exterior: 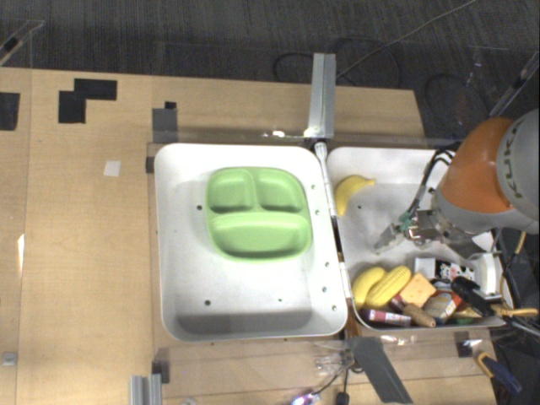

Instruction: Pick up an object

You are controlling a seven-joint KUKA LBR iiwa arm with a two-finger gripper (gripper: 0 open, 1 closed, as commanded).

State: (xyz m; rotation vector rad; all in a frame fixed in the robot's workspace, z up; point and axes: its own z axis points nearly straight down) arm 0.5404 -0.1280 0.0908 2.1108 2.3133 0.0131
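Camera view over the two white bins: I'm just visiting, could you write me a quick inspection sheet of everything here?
Surface: wooden bench bearing left bin and right bin.
Job's things: yellow item at the right bin's far left; pile of toys along its near edge.
Clutter: green divided plate in the left bin.
Grippers: gripper low over the right bin's middle.
Cables: black cable on the floor.
Surroundings: dark carpet.

A light wooden bench (76,251) is being viewed from above, its surface marked with black rectangular patches (84,98) near the far left. Beyond its far edge, dark grey carpet (211,15) is being crossed by black cables (396,40). A metal bracket (321,95) is being held upright at the bench's far edge. Even, soft light is being cast over the whole surface.
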